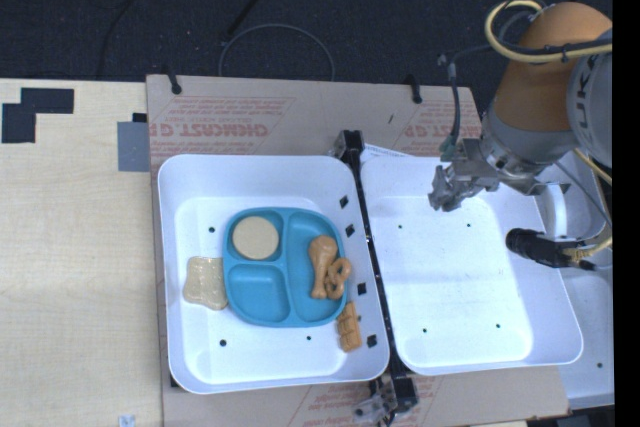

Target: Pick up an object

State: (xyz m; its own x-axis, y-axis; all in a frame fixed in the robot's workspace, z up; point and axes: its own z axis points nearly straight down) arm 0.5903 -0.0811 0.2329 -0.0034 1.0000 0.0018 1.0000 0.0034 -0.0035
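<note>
Tool (pixel 447 193) above the right bin (pixel 470 305), the pickable things lying apart from it in the left bin (pixel 196 215).
Nearest, a small brown chunk (pixel 348 327) lies on the left bin's floor just off the near right corner of a blue divided tray (pixel 268 295); a pale beige slab (pixel 205 282) rests against the tray's left edge. In the tray's right compartment lies a twisted tan piece (pixel 329 267), and in its far left compartment a round beige disc (pixel 254 237). Farther back and to the right, the tool hangs over the far left part of the right bin, near the divide between the bins; whether it is apart or together I cannot tell. Behind it rises the grey and orange arm (pixel 545 65). Both bins sit on a cardboard sheet (pixel 250 120) on the pale surface (pixel 70 265).
</note>
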